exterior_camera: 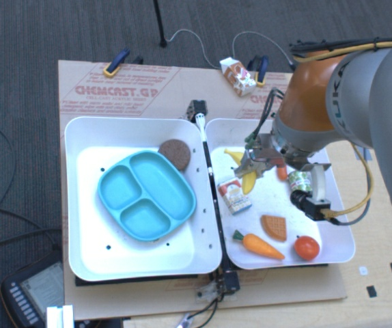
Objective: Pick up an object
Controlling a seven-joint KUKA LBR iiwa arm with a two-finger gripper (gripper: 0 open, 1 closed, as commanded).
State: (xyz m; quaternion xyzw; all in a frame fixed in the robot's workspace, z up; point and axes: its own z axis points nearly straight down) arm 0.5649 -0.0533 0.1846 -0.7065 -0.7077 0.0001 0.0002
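Camera view: the gripper (252, 164) is positioned low in the right bin (343, 241), directly over the banana (245, 176), which lies beside the small carton (233, 197). Whether the gripper is spread or pinching cannot be told. The approach step is judged to be in hand. Next, a firm closure on the banana is required before lifting.

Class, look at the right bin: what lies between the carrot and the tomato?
In the camera view, the orange waffle-like wedge sits between and slightly above the carrot and the tomato, on the right bin floor.
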